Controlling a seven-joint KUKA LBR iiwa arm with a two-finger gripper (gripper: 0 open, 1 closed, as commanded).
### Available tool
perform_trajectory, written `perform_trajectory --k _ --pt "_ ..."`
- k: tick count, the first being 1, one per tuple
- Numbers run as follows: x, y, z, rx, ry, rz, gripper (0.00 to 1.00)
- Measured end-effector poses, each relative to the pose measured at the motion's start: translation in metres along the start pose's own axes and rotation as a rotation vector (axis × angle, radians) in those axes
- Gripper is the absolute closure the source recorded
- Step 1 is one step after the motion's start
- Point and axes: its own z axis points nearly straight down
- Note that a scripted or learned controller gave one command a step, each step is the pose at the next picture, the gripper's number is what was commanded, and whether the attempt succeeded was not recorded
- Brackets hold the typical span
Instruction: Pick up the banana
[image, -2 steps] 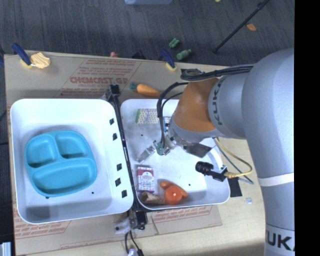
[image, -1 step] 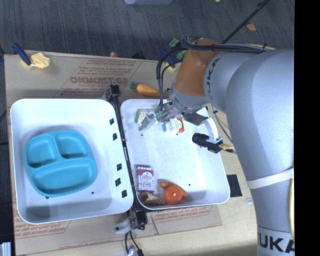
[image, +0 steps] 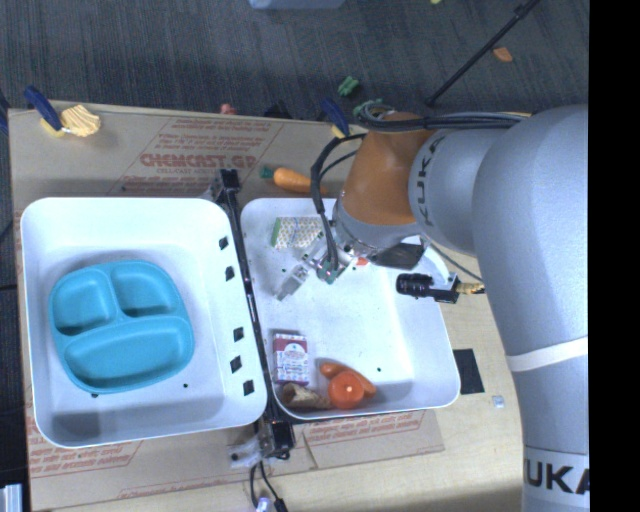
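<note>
Brownish curved piece (image: 300, 397) touching small red carton's (image: 291, 358) near edge, likely the banana: probably light, smooth, so grip mid-body; can't tell claw (image: 305, 277) state.

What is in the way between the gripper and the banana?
A red box lies in the right bin, between the gripper and what may be the banana, a brownish thing in the near corner beside an orange thing.

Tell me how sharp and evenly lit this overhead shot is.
Camera view: light is soft and even, with only faint shadows inside the white right bin; the blue divided plastic tray looks crisp; the metal two-finger gripper is small and slightly blurred; no harsh glare on the bins.
</note>
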Motion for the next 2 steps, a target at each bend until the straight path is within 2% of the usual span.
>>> perform_trajectory --k 1,2 --pt "0.0 0.0 -0.011 0.001 -0.001 -0.004 1.0" --pt "-0.001 0.001 -0.021 0.001 -0.002 -0.007 1.0"
